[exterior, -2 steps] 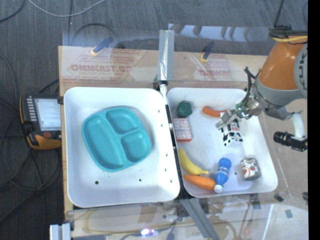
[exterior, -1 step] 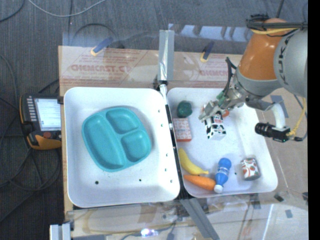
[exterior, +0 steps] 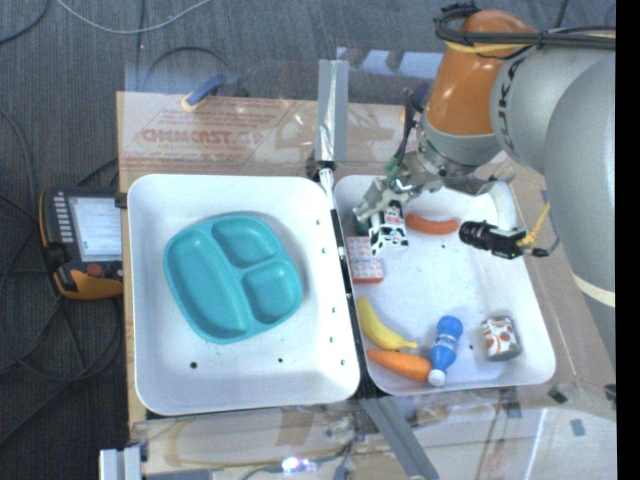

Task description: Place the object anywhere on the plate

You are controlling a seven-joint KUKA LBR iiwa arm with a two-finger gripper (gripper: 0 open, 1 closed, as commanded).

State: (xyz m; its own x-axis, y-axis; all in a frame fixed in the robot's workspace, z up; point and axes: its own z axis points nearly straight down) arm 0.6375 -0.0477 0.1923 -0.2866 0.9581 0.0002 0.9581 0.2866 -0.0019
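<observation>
Nearest me, right bin [exterior: 535,363]: carrot [exterior: 398,364], banana [exterior: 383,329], bottle [exterior: 443,347], can [exterior: 499,337], all loose. Left bin holds the teal plate [exterior: 235,276], bare, waiting. Farther back, my gripper [exterior: 385,208] hangs over the black-and-white cow toy [exterior: 389,234] (likely the pick); a sausage [exterior: 432,225] lies beside. Jaw state: cannot tell.

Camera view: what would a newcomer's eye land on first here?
The teal divided plate in the left bin stands out most, with nothing on it. Next comes the big grey and orange arm at upper right, its tool low over a black-and-white cow toy in the right bin. A banana, carrot and blue bottle cluster along that bin's near edge.
</observation>
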